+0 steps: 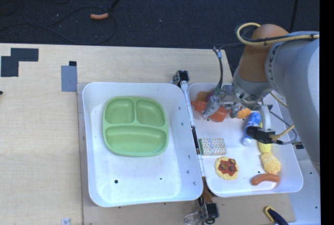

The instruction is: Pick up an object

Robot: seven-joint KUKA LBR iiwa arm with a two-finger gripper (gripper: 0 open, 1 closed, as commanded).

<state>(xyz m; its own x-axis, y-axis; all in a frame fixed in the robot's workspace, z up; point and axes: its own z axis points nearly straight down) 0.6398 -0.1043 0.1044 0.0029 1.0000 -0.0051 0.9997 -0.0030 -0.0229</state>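
- One sausage (265,179), one corn cob (270,163), one pizza (227,167) in right bin (292,179).
- One green plate (135,126) in left bin (104,187).
- Gripper (216,108) above red toys (209,109); fingers' state: cannot tell.

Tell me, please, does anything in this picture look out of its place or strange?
Yes. A small orange sausage-like toy lies on the dark floor beyond the bench, far from both bins, while the other toy foods, such as the pizza and corn, sit in the right bin. The green divided plate lies flat in the left bin.
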